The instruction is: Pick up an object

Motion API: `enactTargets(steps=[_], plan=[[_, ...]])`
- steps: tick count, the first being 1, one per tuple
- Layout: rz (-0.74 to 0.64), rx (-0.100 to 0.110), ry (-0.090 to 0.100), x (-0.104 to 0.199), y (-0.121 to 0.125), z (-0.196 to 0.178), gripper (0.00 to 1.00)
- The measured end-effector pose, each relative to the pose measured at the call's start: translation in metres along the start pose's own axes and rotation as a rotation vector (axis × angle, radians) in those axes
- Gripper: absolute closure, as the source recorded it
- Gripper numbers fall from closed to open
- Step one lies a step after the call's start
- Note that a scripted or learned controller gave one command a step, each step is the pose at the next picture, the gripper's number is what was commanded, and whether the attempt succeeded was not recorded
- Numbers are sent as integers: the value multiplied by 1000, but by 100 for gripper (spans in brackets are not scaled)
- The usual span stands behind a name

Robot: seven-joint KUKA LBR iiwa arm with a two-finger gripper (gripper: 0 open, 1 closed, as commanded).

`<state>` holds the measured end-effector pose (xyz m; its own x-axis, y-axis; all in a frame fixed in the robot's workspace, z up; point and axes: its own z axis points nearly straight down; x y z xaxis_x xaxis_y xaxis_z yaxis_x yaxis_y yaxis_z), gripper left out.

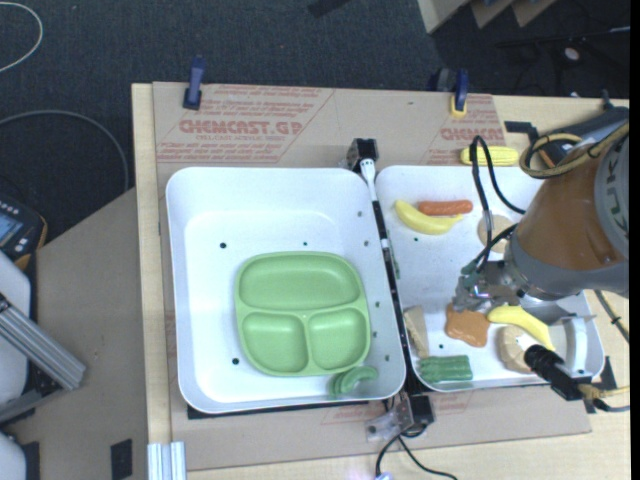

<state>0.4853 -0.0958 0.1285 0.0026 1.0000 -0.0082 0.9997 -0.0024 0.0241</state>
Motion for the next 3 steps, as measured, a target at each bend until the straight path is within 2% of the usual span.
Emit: enactTargets(steps=[1,2,3], plan=[[-5,21,8,5,29,46,100],[-11,7,9,60,32,-112,100],[-15,31,13,174,-2,-78,100]])
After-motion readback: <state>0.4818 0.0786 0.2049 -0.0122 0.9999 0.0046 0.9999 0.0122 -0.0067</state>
